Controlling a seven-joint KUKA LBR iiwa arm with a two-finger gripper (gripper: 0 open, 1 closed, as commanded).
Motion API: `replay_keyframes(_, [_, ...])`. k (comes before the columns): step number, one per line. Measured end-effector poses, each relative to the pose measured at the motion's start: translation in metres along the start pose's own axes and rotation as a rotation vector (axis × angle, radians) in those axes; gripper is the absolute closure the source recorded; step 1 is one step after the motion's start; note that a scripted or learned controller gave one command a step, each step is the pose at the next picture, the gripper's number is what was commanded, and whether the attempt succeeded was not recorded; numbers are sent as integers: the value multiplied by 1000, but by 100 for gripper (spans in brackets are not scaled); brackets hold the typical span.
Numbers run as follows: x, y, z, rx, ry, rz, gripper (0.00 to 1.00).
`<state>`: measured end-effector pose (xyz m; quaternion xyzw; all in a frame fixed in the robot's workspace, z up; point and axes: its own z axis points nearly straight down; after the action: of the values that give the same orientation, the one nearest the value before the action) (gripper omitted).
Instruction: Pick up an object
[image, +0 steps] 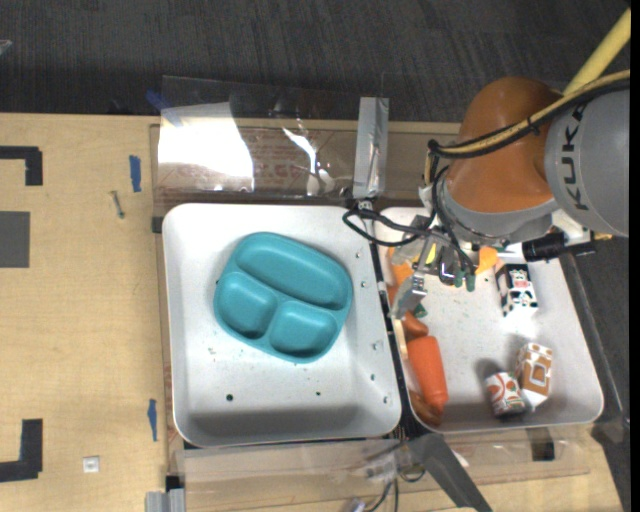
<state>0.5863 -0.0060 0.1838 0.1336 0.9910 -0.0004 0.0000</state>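
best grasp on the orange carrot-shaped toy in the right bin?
Probably grip the orange carrot-shaped toy across its thick mid-body, coming straight down. It lies flat and long beside the bin's left wall, so close the fingers across its narrow width; the wall-side finger has little room. The gripper is above its upper end.

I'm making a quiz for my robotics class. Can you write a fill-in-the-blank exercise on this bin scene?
1. The teal plate lies in the ____ bin.
2. The carrot lies along the right bin's ____ wall.
3. The plate has ____ compartments.
4. The tool hangs over the ____ bin.

Missing words: left; left; three; right
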Motion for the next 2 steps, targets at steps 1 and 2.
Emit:
replay_keyframes(1, [12,-29,-2,-1,-3,-94,0])
replay_keyframes(2, [39,-110,83,0,-2,-274,0])
